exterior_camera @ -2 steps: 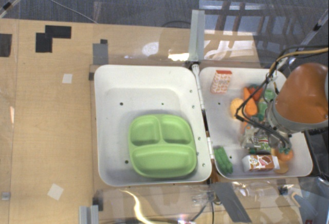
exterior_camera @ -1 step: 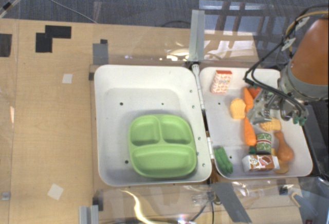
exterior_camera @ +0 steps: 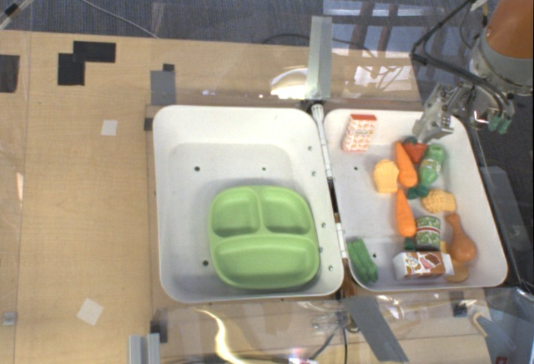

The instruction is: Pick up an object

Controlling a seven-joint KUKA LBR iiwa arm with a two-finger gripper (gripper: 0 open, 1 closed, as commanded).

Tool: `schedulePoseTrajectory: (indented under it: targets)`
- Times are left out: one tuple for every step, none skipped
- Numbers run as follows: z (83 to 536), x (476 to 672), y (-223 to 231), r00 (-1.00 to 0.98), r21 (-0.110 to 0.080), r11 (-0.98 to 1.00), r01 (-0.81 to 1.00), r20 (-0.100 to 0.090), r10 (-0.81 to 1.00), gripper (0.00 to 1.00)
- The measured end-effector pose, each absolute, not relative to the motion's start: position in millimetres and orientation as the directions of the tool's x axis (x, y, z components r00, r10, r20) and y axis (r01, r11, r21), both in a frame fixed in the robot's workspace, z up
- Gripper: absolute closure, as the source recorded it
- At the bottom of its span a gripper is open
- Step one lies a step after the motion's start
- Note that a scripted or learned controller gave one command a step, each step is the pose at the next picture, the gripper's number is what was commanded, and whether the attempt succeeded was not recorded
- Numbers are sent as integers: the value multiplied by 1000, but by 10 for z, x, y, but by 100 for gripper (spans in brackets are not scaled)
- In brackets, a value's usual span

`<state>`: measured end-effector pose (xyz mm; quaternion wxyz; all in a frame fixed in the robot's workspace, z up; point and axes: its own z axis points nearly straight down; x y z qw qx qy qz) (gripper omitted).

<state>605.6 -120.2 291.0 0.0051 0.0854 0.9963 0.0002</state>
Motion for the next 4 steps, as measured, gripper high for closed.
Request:
schedulePoseTrajectory:
  targets:
    - [3031,6078,-1187,-986,2,986,166,-20,166,100]
    - [2977,6665,-1397,-999,0,999,51,-10,51,100]
    - [2985,6666,-1396,-999,0,999,51,-11,51,0]
    - [2025,6425,-1644,-951,-1,951,-310,-5,-310,0]
